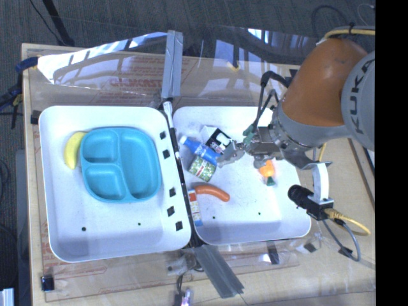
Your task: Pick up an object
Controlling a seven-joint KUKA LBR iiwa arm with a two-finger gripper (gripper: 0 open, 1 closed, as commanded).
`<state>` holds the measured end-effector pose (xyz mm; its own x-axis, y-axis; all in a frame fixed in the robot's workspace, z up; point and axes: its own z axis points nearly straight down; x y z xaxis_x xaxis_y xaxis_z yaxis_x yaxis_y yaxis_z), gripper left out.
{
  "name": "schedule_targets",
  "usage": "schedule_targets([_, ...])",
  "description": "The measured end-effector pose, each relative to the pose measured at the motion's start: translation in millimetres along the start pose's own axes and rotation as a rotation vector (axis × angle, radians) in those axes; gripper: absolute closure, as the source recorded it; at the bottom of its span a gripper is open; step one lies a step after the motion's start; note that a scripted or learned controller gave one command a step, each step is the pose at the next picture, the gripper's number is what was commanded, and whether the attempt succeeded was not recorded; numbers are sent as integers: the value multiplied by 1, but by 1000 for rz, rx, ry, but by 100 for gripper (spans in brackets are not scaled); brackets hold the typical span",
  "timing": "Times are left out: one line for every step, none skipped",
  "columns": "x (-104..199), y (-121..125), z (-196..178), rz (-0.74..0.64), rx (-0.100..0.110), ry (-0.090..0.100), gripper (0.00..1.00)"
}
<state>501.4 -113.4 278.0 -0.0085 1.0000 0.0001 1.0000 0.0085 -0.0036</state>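
Two white bins are carried side by side on the desk. In the left bin [57,228] a blue divided tray [120,163] is seen, with a banana [72,149] lying just beside its left edge. The right bin [245,225] holds the likely candidates for picking: a small green-patterned can [204,165] near the bin's upper left, a black-and-white packet [217,139] touching or just above it, an orange sausage-shaped piece [211,192] lying flat towards the front, and a small orange carrot-like toy [266,170] further right.

The gripper [245,149] is positioned low over the right bin, between the can and the carrot-like toy; whether the jaws are spread or pressed together cannot be told, and nothing is seen pinched between them.

The step in hand is judged to be the approach to a grasp. It would be done well if one isolated thing were chosen: the sausage-shaped piece lies apart from the rest and would be spanned across its narrow width. The can and packet are crowded together, so a descent there risks a nudge rather than a hold
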Motion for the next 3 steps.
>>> schedule_targets([-24,-1,138,32,2,1,0])
schedule_targets([-22,18,186,-52,-4,0,0])
schedule_targets([-23,19,176,-57,-5,-1,100])
